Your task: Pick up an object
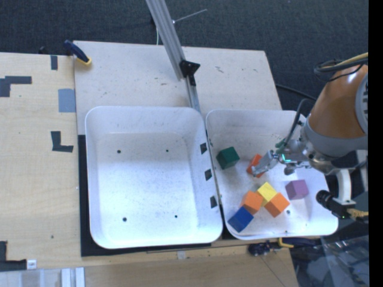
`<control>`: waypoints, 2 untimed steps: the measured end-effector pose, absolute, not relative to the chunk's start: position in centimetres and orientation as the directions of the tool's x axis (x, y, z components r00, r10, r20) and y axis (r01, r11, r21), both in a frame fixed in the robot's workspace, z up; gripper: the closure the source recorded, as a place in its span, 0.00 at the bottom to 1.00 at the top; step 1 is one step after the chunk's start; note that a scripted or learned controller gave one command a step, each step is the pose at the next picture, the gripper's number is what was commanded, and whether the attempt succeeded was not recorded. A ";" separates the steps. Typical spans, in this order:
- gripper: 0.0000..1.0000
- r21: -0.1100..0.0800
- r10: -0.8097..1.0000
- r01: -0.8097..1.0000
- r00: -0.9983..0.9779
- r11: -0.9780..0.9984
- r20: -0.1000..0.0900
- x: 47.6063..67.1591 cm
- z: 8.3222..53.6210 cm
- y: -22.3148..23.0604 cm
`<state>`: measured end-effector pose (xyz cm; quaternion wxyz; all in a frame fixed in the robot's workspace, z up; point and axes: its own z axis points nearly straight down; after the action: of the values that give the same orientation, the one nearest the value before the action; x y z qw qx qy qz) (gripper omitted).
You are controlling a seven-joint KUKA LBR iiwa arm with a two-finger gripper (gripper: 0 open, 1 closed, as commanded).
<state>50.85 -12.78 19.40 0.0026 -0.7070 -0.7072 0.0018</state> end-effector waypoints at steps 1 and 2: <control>0.00 -0.002 1.000 1.000 -0.001 0.001 0.001 50.9 19.6 -12.8; 0.00 -0.007 1.000 1.000 -0.001 0.001 0.001 51.3 14.6 -11.9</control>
<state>51.32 -11.88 14.55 0.0029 -0.7067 -0.7075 0.0021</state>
